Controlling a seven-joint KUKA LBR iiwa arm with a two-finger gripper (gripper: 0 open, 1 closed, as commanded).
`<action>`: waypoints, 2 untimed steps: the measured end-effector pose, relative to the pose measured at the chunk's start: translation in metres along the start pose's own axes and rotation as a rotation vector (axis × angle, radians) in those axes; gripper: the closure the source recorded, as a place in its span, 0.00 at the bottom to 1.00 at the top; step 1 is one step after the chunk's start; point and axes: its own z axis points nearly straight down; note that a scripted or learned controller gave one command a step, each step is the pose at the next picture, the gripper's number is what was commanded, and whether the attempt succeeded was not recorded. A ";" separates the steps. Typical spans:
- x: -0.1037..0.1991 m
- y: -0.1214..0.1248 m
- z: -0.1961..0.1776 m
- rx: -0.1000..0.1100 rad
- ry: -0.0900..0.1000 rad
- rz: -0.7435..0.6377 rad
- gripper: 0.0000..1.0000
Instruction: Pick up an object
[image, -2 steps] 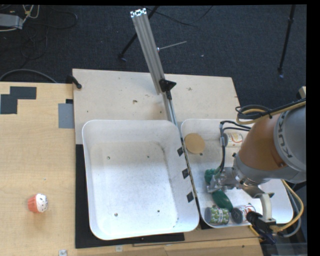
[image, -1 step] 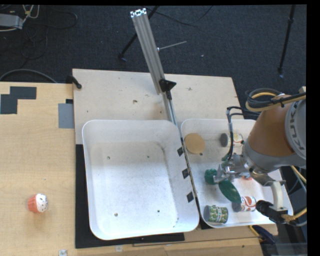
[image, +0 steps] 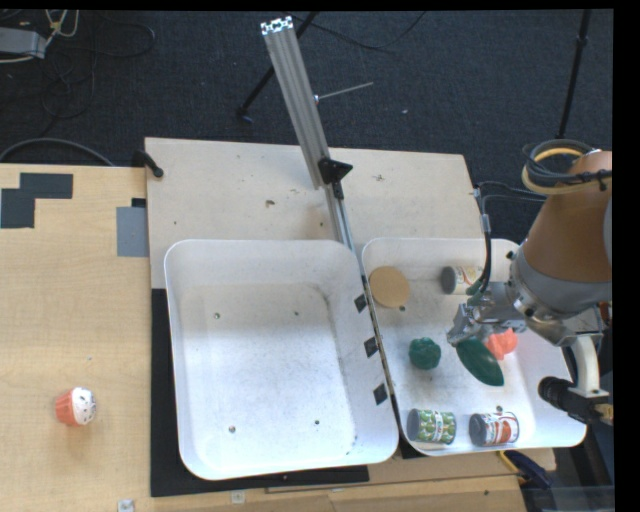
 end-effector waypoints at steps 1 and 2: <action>-0.001 0.001 -0.043 0.002 0.000 0.000 1.00; 0.036 0.026 -0.025 0.006 0.001 -0.002 1.00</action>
